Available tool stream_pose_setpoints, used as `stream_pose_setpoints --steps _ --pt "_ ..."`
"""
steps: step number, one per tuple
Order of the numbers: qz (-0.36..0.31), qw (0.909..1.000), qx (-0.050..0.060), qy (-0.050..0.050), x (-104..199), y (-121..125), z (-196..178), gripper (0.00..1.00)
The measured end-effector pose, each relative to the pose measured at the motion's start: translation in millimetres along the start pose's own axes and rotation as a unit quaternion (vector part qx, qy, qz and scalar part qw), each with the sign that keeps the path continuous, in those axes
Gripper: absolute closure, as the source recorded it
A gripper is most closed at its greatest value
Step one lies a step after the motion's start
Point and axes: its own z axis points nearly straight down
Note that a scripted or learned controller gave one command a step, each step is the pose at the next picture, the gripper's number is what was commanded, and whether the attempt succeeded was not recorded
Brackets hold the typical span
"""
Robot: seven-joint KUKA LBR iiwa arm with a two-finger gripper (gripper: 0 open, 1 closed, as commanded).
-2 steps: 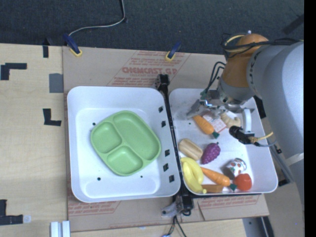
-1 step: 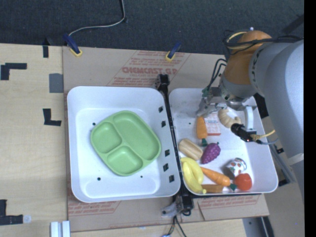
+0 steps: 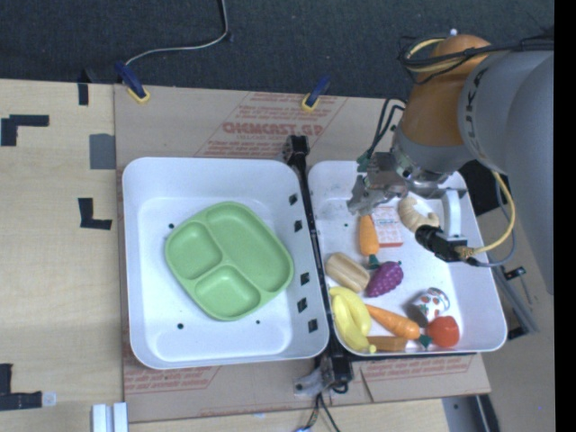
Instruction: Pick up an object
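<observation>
A small carrot (image 3: 367, 236) is seen lying in the right bin (image 3: 486, 304), right under the pincer (image 3: 371, 198); whether it's gripped can't be told. Bread roll (image 3: 346, 271), grapes (image 3: 384, 278), banana (image 3: 350, 318) and tomato (image 3: 443, 331) are scattered nearby. A green divided plate (image 3: 229, 259) is parked in the left bin (image 3: 144, 241).

bench (image 3: 54, 268): light wood top | brown cardboard sheet (image 3: 261, 129) lies flat on it | left white bin (image 3: 144, 268) on the cardboard at 9 o'clock | right white bin (image 3: 481, 304) touching it at 3 o'clock | blue-yellow clamps (image 3: 133, 86) at 12 o'clock edge
</observation>
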Motion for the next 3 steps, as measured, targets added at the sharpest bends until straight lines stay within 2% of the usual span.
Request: stream_pose_setpoints --steps 1,2,3 --pt "0.000 1.0000 0.001 0.000 -0.2 -0.4 0.6 0.00" --pt "0.001 1.0000 0.000 -0.001 -29.0 28.3 79.3 0.00" --pt "0.000 1.0000 0.001 -0.001 -28.3 27.8 70.4 1.00"
